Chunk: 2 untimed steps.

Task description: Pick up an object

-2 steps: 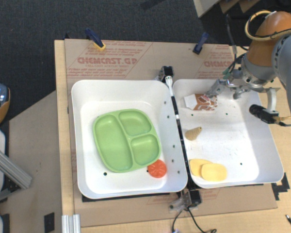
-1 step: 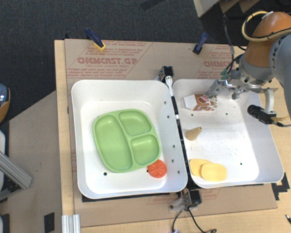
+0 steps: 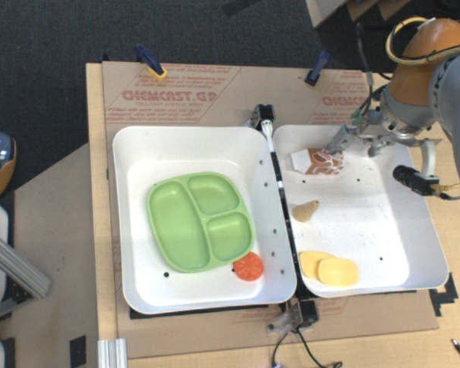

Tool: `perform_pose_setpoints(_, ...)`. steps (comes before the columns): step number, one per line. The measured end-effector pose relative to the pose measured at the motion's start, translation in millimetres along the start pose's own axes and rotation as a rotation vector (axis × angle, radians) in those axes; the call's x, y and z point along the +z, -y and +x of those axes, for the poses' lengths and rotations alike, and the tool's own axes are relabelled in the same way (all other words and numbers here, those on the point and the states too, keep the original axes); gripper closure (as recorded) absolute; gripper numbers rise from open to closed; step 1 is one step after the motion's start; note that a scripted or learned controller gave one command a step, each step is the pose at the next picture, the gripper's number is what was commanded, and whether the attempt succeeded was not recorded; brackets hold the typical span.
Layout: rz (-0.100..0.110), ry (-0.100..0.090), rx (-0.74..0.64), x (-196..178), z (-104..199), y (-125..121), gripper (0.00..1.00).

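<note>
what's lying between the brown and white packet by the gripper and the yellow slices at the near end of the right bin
In the camera view, a small tan lump lies between the brown and white packet and the yellow slices; otherwise bare white bin floor.

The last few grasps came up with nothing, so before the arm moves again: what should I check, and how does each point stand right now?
1. Tool over a target: ok, it sits at the small white and brown patterned packet in the right white bin.
2. Packet between the fingers: cannot tell.
3. Packet free of neighbours: ok, the tan lump lies apart.
4. Yellow flat pieces out of the way: ok, at the near edge.
5. Packet away from the bin wall: not ok, it lies close to the far left corner.
</note>
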<state>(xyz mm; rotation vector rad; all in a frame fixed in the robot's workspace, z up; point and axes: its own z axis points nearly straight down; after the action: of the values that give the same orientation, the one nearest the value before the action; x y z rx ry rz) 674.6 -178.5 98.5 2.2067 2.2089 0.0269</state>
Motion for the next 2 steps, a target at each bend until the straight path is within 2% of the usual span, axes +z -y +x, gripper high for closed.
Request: perform_pose_setpoints(2, -0.002, -0.001, -0.001, -0.1, -12.8, -0.7, 0.00)
